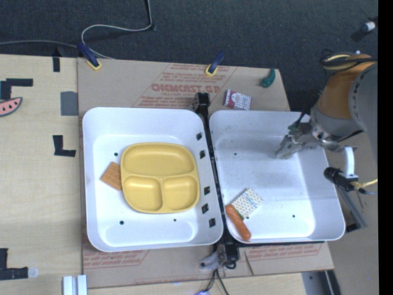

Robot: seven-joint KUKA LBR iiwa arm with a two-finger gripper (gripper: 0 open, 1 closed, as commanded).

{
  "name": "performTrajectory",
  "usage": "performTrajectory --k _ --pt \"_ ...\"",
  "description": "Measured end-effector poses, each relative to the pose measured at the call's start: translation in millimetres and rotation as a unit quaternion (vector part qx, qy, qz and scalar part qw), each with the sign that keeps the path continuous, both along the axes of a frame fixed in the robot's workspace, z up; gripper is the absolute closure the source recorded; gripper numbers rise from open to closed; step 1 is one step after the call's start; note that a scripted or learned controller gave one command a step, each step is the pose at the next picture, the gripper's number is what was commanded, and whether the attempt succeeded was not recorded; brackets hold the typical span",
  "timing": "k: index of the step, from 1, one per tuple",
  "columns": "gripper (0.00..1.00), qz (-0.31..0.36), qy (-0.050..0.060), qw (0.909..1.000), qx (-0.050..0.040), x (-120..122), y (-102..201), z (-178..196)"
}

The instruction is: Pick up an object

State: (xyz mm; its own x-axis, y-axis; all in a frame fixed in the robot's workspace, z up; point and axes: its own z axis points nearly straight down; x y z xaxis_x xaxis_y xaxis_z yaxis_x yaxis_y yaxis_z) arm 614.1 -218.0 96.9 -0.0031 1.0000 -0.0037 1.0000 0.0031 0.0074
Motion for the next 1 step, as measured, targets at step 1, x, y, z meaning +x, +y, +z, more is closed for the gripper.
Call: performTrajectory --k 1 --pt "0.00 0.000 0.000 1.0000 0.0000 -0.2 0.0 -0.2"
